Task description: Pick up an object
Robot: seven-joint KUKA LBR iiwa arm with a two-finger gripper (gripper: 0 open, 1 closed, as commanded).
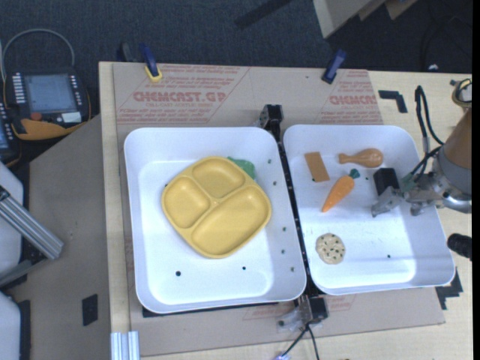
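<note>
The right bin [420, 272] holds a carrot [338, 192], a brown drumstick [361, 157], a flat brown rectangle [317, 166] and a speckled cookie [330, 248]. My gripper [399, 204] is low over the right side of this bin, reaching in from the right edge. Its two grey fingertips [381, 206] are spread apart, with bare white floor between them, so it is open and holds nothing. A small black block [386, 180] lies just above the fingers; I cannot tell whether it is loose or part of the gripper. The carrot lies about a hand's width to the left.
The left bin [150, 201] bears a yellow divided plate [217, 205] with a green item [245, 166] peeking from behind it. A black divider clamp [271, 115] sits between the bins. Cables [424, 126] run along the right bin's far right corner.
</note>
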